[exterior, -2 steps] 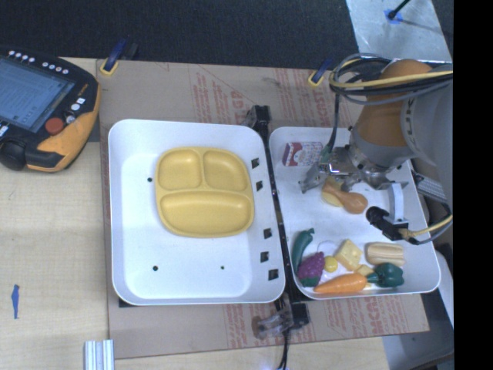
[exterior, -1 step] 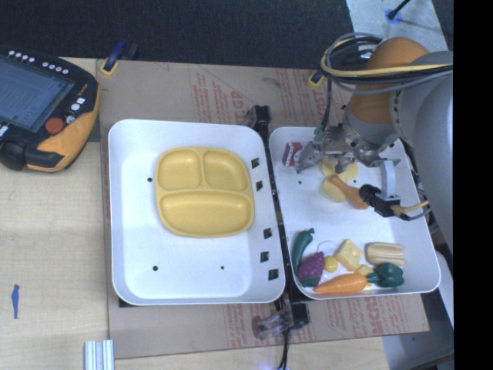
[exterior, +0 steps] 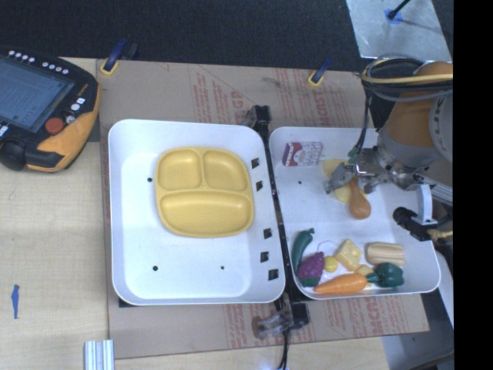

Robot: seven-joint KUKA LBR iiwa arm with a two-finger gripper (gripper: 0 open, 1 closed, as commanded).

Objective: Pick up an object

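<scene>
The right bin [exterior: 308,206] holds several toy foods. A red and white carton [exterior: 302,154] lies at its back, with a pale yellow piece [exterior: 333,166] beside it. A tan squash-shaped toy [exterior: 359,201] rests in the middle. Along the front edge lie a green pepper [exterior: 302,245], purple grapes [exterior: 311,267], a yellow wedge [exterior: 349,253], a beige roll [exterior: 384,251], an orange carrot [exterior: 341,285] and a dark green piece [exterior: 389,275]. My gripper [exterior: 350,178] hangs low over the bin's back half, just above the squash toy and touching or very near the yellow piece.
The left bin [exterior: 139,260] carries a yellow divided plate [exterior: 205,190]. A black divider with clips [exterior: 269,206] runs between the bins. A teach pendant [exterior: 38,118] lies on the bench at far left. The arm's orange band [exterior: 416,118] looms over the right bin's far corner.
</scene>
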